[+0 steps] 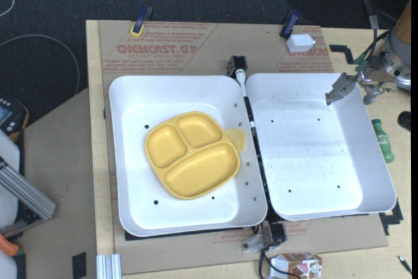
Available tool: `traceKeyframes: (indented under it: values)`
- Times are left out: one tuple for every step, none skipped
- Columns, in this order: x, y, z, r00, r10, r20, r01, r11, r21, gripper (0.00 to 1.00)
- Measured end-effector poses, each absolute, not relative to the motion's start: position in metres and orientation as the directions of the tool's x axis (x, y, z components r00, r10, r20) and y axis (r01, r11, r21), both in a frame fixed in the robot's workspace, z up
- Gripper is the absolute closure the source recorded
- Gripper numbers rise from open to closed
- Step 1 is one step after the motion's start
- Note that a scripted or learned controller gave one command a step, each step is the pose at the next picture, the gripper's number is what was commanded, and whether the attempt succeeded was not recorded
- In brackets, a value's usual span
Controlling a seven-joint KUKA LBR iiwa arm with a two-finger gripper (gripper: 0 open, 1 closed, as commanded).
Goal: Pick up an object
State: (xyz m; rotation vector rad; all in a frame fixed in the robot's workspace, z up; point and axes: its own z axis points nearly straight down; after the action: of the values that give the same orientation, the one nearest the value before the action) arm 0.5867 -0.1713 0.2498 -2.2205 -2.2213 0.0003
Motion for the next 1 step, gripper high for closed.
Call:
traceKeyframes:
  values:
    - [0.5019,-0.1306,0.4050,-0.003,1.000,-0.002,1.000,0.003,0.019,0.00]
